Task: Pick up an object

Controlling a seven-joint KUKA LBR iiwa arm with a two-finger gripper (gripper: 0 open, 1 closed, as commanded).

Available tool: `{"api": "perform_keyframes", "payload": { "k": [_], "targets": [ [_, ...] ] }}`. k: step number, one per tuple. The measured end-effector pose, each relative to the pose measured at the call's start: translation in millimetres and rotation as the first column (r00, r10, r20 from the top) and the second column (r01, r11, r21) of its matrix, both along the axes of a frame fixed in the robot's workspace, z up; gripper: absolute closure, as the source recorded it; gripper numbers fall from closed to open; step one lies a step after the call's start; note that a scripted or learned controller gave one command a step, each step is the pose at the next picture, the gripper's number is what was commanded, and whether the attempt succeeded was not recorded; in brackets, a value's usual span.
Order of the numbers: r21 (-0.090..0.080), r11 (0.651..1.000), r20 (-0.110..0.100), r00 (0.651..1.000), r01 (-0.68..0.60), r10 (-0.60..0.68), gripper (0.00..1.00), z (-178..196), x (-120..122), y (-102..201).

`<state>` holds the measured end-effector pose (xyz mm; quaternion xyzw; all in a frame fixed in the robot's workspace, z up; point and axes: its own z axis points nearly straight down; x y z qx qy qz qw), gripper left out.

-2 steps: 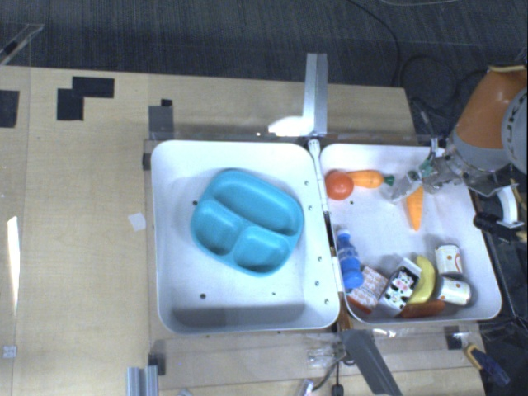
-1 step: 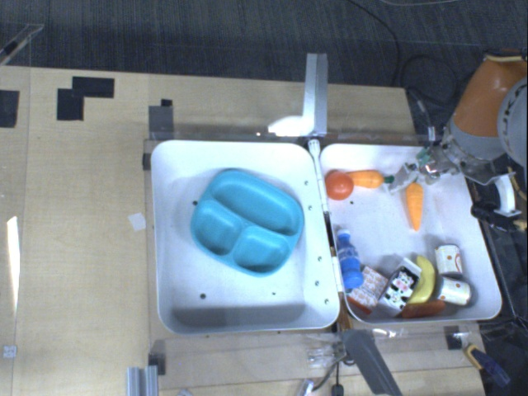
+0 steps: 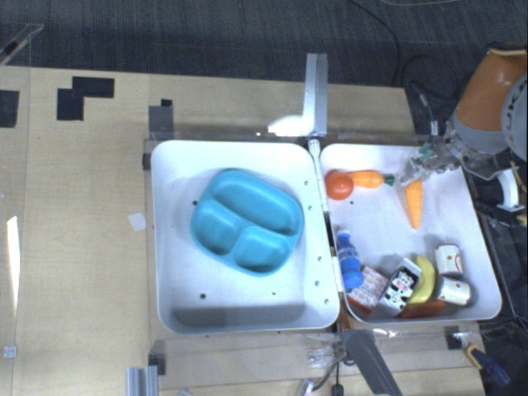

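The carrot [image 3: 413, 204] lies tip-down near the back of the right bin [image 3: 483, 246], just below our gripper [image 3: 426, 161]. We cannot tell how the gripper is set. We judge the carrot the nearest target: we should come down over its thick top end, square across it, clear of the tomato [image 3: 339, 186] and the wall.

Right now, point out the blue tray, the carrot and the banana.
blue tray [image 3: 246, 221], camera view, middle divider of the tray
carrot [image 3: 413, 203], camera view, middle of its orange body
banana [image 3: 425, 277], camera view, yellow curved middle
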<state>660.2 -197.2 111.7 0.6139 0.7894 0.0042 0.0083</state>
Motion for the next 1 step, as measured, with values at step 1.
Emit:
{"api": "perform_keyframes", "payload": {
  "k": [1],
  "targets": [
    [0.0,0.964,-0.009,0.964,-0.265,0.265,1.0,77.9,1.1,82.3]
  ]
}}
